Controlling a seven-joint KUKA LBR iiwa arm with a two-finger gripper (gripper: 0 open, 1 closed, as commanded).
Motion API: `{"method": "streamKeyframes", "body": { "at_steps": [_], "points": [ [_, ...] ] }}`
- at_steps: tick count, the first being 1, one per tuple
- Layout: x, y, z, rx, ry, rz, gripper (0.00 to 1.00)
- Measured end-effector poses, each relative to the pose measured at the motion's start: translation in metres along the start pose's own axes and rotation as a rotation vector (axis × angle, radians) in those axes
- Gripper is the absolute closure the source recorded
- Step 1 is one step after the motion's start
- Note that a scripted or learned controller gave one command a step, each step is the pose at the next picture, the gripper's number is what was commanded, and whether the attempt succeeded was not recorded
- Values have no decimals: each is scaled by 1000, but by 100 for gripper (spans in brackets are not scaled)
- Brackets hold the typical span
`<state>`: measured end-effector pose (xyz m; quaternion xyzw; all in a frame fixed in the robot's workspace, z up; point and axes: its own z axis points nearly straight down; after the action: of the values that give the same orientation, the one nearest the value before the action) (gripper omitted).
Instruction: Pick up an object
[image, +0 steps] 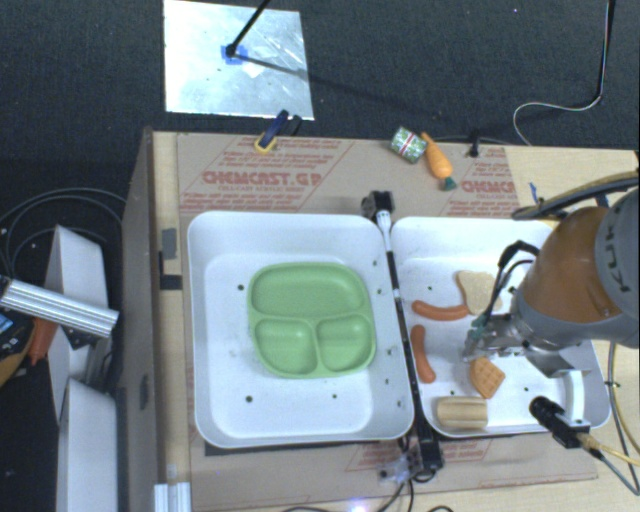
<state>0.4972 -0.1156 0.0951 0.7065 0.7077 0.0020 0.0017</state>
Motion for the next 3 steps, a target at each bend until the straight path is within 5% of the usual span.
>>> {"method": "streamKeyframes", "body": {
  "at_steps": [1,2,3],
  "points": [
    [0,0,0,2,1,0,0],
    [-55,68,11,3,-2,0,0],
    [-36,118,11,2,-1,-2,0]
  ]
}}
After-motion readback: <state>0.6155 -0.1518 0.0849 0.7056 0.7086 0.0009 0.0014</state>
